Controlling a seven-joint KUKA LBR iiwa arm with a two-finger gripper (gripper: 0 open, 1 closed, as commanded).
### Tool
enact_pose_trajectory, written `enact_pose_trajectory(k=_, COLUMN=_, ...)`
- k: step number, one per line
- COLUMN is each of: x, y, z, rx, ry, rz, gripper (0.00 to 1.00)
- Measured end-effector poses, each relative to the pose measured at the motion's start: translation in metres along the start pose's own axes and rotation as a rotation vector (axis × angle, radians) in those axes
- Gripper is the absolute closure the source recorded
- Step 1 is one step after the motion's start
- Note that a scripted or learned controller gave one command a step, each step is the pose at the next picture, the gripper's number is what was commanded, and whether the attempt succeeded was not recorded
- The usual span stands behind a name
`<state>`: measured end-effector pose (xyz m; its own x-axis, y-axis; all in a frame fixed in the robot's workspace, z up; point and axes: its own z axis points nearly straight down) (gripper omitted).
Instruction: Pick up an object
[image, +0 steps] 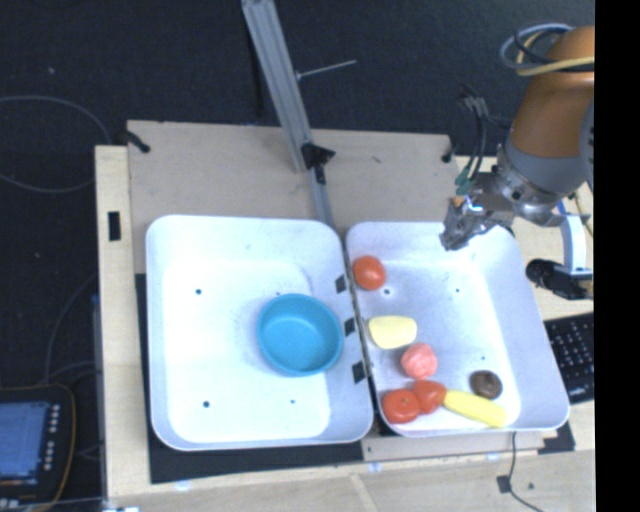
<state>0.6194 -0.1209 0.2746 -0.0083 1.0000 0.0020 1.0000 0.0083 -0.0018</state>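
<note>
Fingers (457, 236) (upper right) far from tomato (368, 272)

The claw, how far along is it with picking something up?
Nothing looks picked yet. The claw hangs over the right bin's far corner, with nothing seen in it. The tomato, pink ball and banana lie in that bin. Descending, gripping and lifting remain.

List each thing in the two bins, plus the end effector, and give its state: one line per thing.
Blue bowl: upright, left bin.
Orange-red ball: resting, right bin.
Pale yellow block: lying flat.
Pink ball: resting.
Red pieces: touching each other.
Yellow banana: lying flat.
Brown ball: resting.
End effector: over right bin's far edge, holding nothing.
</note>
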Motion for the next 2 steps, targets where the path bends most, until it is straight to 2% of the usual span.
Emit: enact_pose_trajectory(k=2, x=0.102, y=0.032, z=0.004, rx=-0.003, ry=-0.002, rz=0.000, gripper=1.00)
